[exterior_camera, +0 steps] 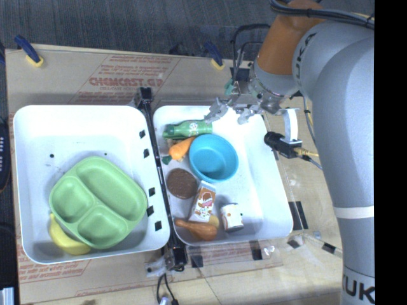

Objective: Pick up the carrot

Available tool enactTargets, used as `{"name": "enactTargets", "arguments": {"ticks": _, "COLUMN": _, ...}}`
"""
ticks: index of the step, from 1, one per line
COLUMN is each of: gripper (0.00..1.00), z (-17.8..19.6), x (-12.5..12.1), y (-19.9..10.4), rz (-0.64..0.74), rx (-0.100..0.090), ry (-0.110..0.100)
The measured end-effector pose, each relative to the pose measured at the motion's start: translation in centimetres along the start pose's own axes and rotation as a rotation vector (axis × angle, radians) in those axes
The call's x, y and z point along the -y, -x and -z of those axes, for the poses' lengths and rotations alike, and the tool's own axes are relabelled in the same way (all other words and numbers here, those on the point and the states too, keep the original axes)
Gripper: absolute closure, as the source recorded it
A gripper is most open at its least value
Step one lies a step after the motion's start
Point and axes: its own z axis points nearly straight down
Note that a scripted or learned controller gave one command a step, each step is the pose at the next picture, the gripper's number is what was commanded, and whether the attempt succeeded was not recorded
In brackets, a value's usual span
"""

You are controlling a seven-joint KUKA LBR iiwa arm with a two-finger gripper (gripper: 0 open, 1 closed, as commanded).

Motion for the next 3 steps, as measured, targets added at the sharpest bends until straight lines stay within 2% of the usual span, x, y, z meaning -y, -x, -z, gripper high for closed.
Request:
{"name": "enactTargets", "arguments": {"ticks": 1, "gripper": 0.00, "z": -11.0, "x": -0.4, "y": -3.7, "rz": -0.083, "rx": 0.002, "ry": 0.007}}
{"name": "enactTargets", "arguments": {"ticks": 2, "gripper": 1.00, "z": -10.1, "x": -0.4, "y": -3.8, "rz": -0.074, "rx": 0.001, "ry": -0.001}}
{"name": "enactTargets", "arguments": {"ticks": 3, "gripper": 1.00, "z": -1.8, "x": 8.6, "y": -5.4, "rz": -0.335, "rx": -0.001, "ry": -0.003}}
